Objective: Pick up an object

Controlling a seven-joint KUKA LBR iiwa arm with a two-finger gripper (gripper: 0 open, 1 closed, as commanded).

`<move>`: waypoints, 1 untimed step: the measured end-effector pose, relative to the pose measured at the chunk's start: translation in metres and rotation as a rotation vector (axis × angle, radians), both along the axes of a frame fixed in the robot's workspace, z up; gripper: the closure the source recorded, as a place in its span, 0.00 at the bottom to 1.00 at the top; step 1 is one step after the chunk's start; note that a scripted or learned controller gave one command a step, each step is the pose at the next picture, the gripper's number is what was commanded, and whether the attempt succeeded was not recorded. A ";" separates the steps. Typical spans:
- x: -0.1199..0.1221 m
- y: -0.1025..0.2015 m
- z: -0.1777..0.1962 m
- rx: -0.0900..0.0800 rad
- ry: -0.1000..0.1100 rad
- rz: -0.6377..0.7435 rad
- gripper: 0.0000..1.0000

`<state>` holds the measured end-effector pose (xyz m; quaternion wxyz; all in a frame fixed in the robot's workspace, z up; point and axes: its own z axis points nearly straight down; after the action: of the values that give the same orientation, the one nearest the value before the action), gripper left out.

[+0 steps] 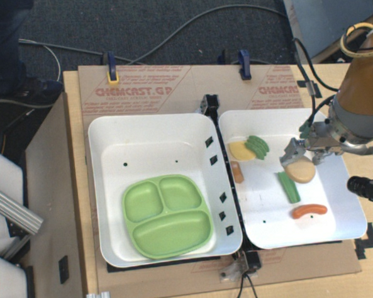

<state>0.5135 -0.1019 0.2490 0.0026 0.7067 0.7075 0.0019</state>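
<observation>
Gripper (298, 159) low over the right bin (342, 227), metal fingers (292, 152) angled down toward the bin floor. A tan, rounded piece like a bread roll or potato (301, 171) sits directly under and against the fingertips; whether it is actually pinched between them, or how far apart they stand, cannot be told from this angle. Arm (360, 97) enters from the right, orange band above the grey wrist.

Just below the tan piece, touching or nearly so: a green stick-shaped item (288, 187), lying at a slant. Further toward the near edge, a red-orange sausage shape (309, 211), apart from the others. To the left in the same bin: a yellow piece (240, 151) with a dark green leafy piece (258, 146) touching it; a small orange-brown piece (237, 172) lies against the dividing wall.

Left bin (106, 181) holds a green three-compartment plate (168, 214), near the front.

Writing: the brown board (170, 83) under the bins reads "CHEMCAST G.P" in red, repeated at right. Two clamps on its far edge, one yellow (111, 68), one blue (244, 65).
</observation>
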 end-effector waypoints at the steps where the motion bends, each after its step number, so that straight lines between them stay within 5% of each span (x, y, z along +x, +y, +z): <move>1: -0.001 0.052 0.006 0.003 0.004 0.005 1.00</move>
<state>0.5129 -0.0503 0.2547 0.0001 0.7048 0.7094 0.0013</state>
